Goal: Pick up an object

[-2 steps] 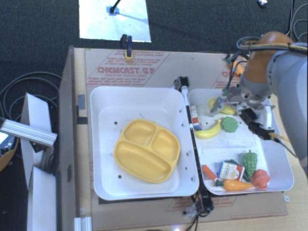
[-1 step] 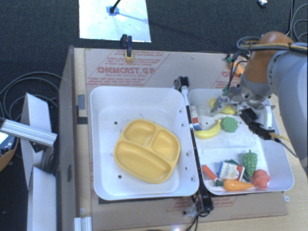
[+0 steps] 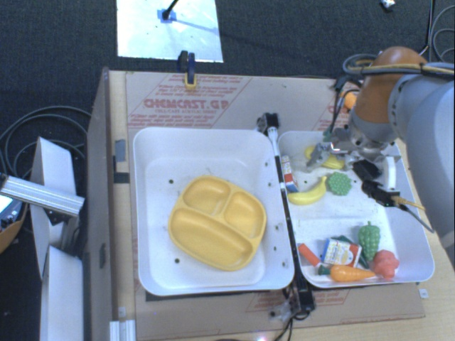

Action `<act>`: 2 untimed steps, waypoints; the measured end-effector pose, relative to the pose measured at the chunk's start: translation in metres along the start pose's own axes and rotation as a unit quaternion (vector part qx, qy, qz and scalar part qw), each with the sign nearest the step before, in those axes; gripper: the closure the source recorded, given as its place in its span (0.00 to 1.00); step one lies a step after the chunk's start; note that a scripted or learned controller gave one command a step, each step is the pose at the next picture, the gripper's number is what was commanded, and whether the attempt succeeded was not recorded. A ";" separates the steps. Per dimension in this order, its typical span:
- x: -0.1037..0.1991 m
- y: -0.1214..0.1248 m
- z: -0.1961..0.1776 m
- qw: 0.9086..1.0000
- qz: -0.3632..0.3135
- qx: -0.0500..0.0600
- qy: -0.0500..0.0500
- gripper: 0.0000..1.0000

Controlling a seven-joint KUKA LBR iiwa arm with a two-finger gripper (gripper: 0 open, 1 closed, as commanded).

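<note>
Two shallow white bins sit side by side on a brown board that covers the counter [image 3: 213,94]. The left bin [image 3: 153,190] holds a yellow divided tray [image 3: 217,221], lying flat near the middle.

The right bin [image 3: 412,254] holds a scatter of toy food. A yellow banana [image 3: 308,194] lies near its left wall, with a round green knobbly piece [image 3: 339,183] just beside its right end. Another yellow piece [image 3: 328,161] lies at the far end of the bin, partly hidden by the arm. Along the near edge sit an orange carrot [image 3: 348,274], a small red and white box [image 3: 338,251], a green grape-like bunch [image 3: 369,239] and a red fruit [image 3: 384,262], all close together. A thin red and white piece [image 3: 287,175] lies against the divider between the bins.

The grey arm, with its orange band [image 3: 387,84], reaches in from the right over the far part of the right bin. Its hand [image 3: 323,153] hangs low over the yellow piece there. I cannot tell whether it is spread or pressed together, or whether it grips anything.
</note>
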State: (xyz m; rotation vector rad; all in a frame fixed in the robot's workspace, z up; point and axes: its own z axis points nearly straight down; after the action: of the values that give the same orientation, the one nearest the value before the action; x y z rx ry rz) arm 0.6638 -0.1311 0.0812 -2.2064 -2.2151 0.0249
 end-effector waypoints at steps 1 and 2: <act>-0.014 0.000 0.000 1.000 0.001 0.000 0.003 0.00; 0.001 0.000 0.000 1.000 0.000 0.000 0.000 0.00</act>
State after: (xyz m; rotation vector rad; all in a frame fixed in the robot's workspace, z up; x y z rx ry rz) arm 0.6639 -0.1302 0.0812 -2.2062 -2.2151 0.0245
